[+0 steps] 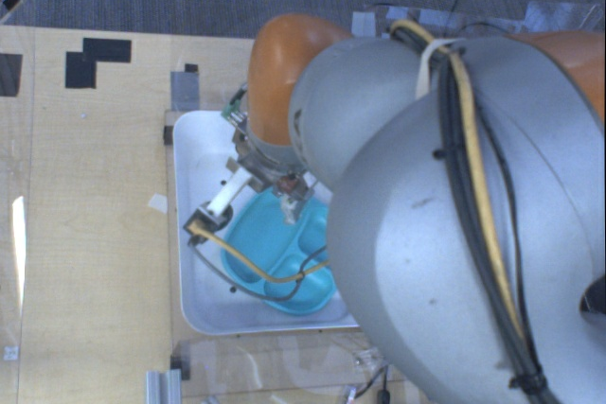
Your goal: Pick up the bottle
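A light blue plastic bottle (270,255) lies in the white bin (194,166), toward its near right part. Its right side is hidden under the arm. My gripper (289,202) hangs below the orange band, directly over the bottle's far end and close to or touching it. A white tube with a black tip (210,211) sticks out from the wrist to the left. A yellow cable (256,268) loops across the bottle.
The big grey arm (454,222) covers the right half of the view and whatever lies beneath it. The wooden bench (85,232) stretches to the left, with black marks (95,60) at the far left. A grey bracket (186,90) stands at the bin's far corner.
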`<move>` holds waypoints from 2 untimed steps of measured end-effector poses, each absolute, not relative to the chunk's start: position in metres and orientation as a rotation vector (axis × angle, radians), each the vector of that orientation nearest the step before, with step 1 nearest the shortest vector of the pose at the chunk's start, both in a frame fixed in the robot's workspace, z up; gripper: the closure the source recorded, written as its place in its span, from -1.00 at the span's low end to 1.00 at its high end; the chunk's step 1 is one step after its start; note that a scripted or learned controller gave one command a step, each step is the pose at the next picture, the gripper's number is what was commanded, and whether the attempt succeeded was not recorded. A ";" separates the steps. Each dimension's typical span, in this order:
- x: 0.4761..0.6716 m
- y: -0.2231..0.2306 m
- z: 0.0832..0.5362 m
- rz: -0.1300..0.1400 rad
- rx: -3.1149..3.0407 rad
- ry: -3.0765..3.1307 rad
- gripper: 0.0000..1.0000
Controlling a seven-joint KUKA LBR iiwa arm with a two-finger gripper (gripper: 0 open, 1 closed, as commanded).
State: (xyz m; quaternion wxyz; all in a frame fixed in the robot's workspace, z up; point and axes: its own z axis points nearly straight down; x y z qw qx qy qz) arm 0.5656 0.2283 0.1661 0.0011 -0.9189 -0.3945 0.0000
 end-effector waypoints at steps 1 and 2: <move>0.571 0.236 0.091 -0.013 -3.004 -0.905 -1.00; 0.571 0.215 0.095 -0.040 -3.055 -0.656 -1.00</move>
